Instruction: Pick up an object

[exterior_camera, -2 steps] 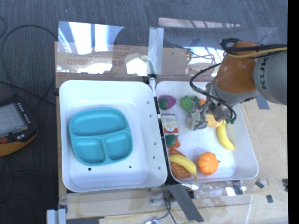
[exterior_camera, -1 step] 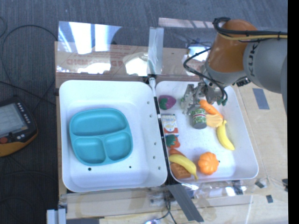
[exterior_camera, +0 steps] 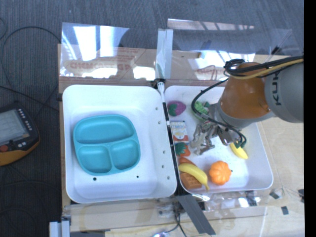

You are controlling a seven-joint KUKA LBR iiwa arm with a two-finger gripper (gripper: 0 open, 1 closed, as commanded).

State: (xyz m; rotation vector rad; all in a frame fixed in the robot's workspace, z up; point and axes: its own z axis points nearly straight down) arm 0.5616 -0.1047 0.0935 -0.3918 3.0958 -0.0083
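My gripper [exterior_camera: 206, 141] hangs low over the middle of the right bin [exterior_camera: 259, 169], and its fingers stand open over bare white floor with nothing between them. Toys lie around it. A yellow piece [exterior_camera: 239, 151] sits just to its right and an orange pumpkin [exterior_camera: 220, 172] below it. A banana [exterior_camera: 193, 172] rests on a brown bun [exterior_camera: 191, 182] at the lower left. Along the bin's left wall are a purple fruit [exterior_camera: 175, 107], a small printed carton [exterior_camera: 178, 130] and a strawberry [exterior_camera: 181, 147]. A green piece [exterior_camera: 199, 106] is partly hidden under the wrist.
The left bin [exterior_camera: 86, 95] holds a blue divided plate [exterior_camera: 106, 143]. A ridge [exterior_camera: 166, 132] separates the two bins. The grey-and-orange arm [exterior_camera: 252, 95] covers the right bin's upper right part. A handheld pendant [exterior_camera: 15, 130] lies off the bench at far left.
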